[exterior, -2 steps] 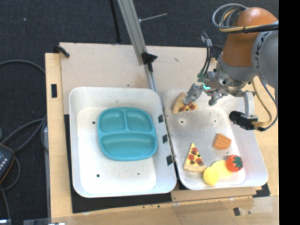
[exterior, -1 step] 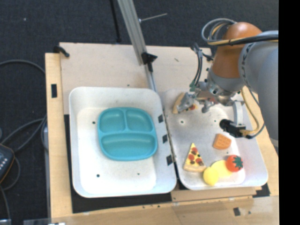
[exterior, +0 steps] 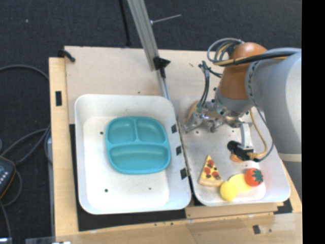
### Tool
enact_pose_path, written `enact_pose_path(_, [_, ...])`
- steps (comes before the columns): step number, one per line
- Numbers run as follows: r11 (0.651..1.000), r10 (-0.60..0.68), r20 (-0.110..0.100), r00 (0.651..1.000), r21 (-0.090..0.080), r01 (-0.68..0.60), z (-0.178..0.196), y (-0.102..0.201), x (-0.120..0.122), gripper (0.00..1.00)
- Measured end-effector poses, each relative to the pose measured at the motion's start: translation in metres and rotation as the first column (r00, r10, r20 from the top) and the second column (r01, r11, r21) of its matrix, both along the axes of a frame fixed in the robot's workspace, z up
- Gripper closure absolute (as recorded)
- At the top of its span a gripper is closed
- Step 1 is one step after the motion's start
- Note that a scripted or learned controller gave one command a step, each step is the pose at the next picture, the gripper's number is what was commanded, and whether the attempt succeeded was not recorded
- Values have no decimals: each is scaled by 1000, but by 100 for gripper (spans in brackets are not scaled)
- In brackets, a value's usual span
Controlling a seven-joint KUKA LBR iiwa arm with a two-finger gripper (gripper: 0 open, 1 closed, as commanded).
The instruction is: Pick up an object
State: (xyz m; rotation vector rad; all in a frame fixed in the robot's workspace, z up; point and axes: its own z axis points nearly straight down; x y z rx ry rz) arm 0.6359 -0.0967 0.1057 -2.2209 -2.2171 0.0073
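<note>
you've got the gripper (exterior: 203, 120) low over the upper left of the right bin (exterior: 277, 189), grip state impossible to tell, while the pizza slice (exterior: 209, 171), lemon (exterior: 230, 189) and tomato (exterior: 253, 176) sit near its front edge, and a teal divided plate (exterior: 137, 145) lies in the left bin (exterior: 91, 187).

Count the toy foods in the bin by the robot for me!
3: a pizza slice, a lemon just right of it, and a tomato beside the lemon. The arm may hide more.
</note>
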Motion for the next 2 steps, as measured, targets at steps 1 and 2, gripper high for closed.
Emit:
enact_pose_path(1, [1000, -1, 5, 1000, 0, 1, -5, -1, 0, 0])
enact_pose_path(2, [1000, -6, 8, 1000, -1, 6, 7, -2, 1, 100])
